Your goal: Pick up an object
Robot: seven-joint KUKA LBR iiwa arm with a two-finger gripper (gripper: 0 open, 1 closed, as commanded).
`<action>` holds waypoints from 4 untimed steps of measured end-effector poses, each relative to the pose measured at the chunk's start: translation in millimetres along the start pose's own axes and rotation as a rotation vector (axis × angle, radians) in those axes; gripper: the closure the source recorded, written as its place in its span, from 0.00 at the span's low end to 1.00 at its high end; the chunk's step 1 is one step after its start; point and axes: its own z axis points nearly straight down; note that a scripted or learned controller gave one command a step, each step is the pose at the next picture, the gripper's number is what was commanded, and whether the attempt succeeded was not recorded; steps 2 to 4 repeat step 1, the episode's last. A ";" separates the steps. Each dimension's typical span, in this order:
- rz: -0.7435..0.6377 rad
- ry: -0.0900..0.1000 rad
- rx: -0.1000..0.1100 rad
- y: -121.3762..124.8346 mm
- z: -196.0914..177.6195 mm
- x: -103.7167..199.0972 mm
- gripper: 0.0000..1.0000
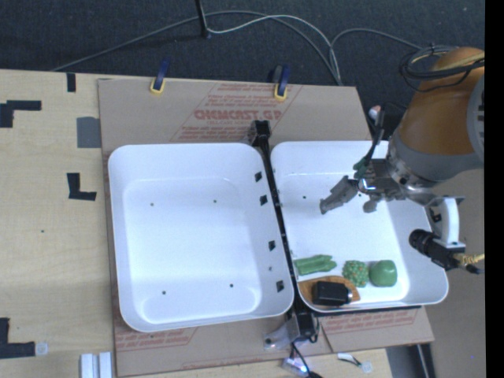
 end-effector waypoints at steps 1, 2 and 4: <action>-0.001 0.001 0.004 14.4 16.0 99.7 0.00; -0.001 0.001 0.004 14.4 16.0 99.7 0.00; -0.001 0.001 0.004 14.4 16.0 99.7 0.00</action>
